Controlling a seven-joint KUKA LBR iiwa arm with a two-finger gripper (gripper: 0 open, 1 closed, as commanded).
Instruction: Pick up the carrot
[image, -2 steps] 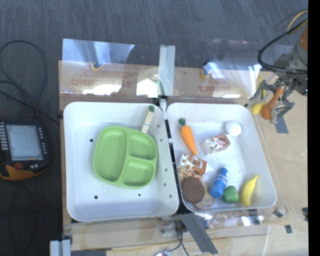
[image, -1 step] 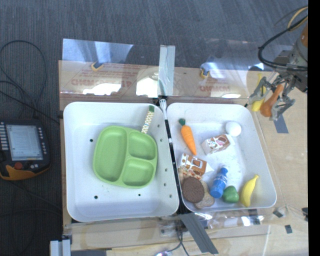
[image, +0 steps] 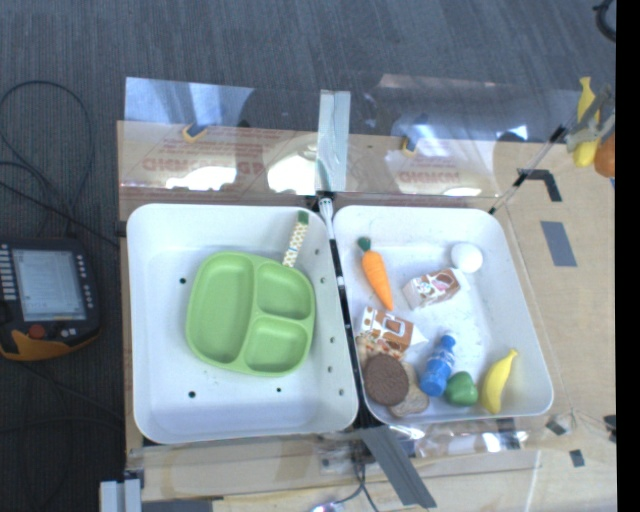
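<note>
The carrot (image: 377, 280) is orange with a small green top. It lies in the right bin (image: 520, 290), near that bin's left wall, with its green end toward the back and its tip toward the front. Nothing touches it, and a bare strip of bin floor separates it from the small carton (image: 432, 288) on its right.
The right bin also holds a white ball (image: 466, 258), a snack packet (image: 386, 333), a brown cookie (image: 385, 380), a blue bottle (image: 437, 366), a green pepper (image: 461, 388) and a banana (image: 498, 380). The left bin (image: 160, 260) holds a green divided plate (image: 251, 312). Yellow and orange parts (image: 596, 135) sit at the top right edge.
</note>
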